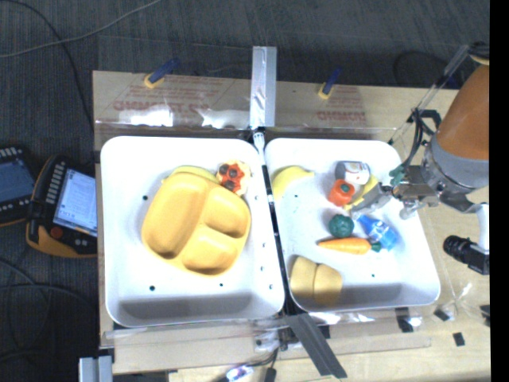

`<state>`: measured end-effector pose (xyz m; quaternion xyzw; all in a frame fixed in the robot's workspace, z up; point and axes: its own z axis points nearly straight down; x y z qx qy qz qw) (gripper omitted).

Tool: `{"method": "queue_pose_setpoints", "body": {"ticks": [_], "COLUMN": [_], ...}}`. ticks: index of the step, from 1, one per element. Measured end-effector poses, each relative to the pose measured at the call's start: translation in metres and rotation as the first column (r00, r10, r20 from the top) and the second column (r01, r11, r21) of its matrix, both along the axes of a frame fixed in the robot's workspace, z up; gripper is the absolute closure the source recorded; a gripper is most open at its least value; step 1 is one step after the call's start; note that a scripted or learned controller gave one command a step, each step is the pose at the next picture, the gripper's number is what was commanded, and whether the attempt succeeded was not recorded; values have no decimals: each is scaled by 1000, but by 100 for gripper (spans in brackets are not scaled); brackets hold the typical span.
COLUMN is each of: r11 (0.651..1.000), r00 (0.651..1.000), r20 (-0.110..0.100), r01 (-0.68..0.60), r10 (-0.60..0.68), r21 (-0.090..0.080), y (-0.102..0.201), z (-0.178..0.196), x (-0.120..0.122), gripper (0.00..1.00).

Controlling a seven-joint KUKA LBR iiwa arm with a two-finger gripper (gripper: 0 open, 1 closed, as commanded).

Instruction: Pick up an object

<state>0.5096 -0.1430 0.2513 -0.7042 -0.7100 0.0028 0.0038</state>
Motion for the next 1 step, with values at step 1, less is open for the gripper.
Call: {"method": "queue_pose_setpoints", "body": {"ticks": [1], "r11": [900], "r00": [900], "r20": [10], "r01": [-436], "r10": [436], "r21": [0], "y": [-13], "z": [-161], "x": [-6], "gripper": [0]}}
